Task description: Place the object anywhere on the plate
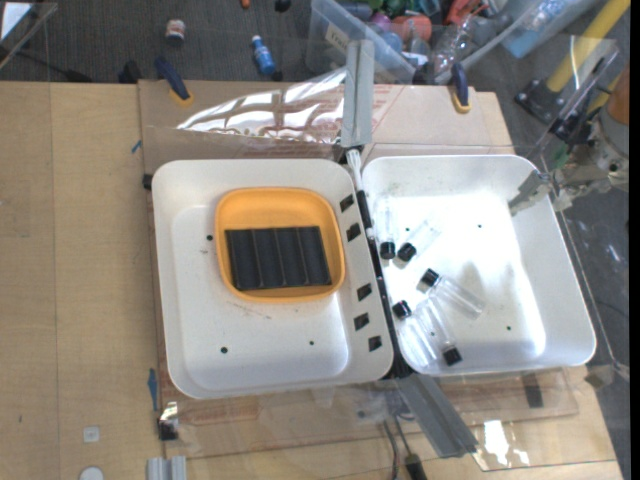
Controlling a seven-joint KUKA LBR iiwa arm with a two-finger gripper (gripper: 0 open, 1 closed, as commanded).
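Vials (pixel 440 308) in right bin (pixel 560 298) | black block (pixel 277 257) on plate (pixel 232 218)

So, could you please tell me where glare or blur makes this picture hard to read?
In the camera view, the right bin is washed out, so the clear vials nearly vanish against it; sunlight streaks the sheet behind the left bin; the gripper at the right bin's far corner is small and soft; the orange plate reads sharply.

1. A robotics lab or workshop: two white bins (pixel 190 368) sit on a plywood bench (pixel 70 268).
2. A clear tub of mixed colourful objects (pixel 420 8) stands on grey carpet (pixel 120 18) behind.
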